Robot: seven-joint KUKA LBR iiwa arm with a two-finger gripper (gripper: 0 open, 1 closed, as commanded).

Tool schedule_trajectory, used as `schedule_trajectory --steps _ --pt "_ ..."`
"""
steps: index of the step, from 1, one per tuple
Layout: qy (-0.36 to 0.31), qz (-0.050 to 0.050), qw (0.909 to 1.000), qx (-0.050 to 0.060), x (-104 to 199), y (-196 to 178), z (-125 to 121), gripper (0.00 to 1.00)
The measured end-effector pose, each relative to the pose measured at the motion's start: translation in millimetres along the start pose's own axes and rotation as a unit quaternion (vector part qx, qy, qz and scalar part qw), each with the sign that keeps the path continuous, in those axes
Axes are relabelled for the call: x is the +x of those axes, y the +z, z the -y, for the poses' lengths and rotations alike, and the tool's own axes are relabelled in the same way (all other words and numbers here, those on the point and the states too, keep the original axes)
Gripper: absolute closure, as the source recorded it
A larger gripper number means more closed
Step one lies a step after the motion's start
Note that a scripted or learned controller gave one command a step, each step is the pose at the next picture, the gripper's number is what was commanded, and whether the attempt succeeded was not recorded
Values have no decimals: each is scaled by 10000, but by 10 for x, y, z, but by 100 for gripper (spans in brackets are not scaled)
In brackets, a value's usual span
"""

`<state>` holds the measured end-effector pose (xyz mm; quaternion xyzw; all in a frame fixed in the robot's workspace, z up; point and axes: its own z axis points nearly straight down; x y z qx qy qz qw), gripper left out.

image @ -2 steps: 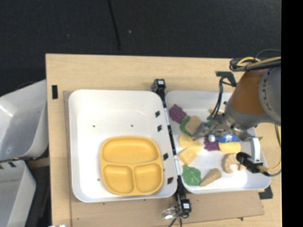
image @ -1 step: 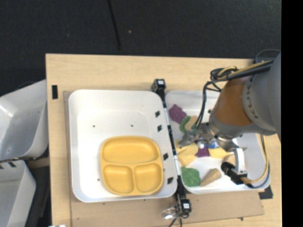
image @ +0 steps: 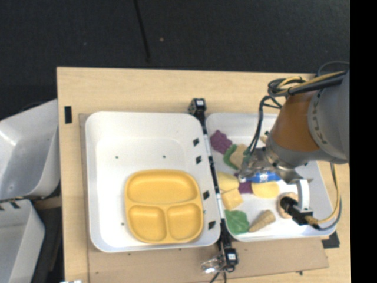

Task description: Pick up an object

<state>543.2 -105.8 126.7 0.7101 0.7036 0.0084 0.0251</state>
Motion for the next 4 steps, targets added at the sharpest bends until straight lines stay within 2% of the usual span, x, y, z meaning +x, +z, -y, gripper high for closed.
schedule_trajectory --steps 1,2,3,4 --pt "18 -1 10000 15 1 17 10 0" --pt "-37 -114 9997 230 45 234 447 0" --pt "-31 -115 9996 243 28 238 552 0" --pt "10 -112 9997 226 17 136 534 100"
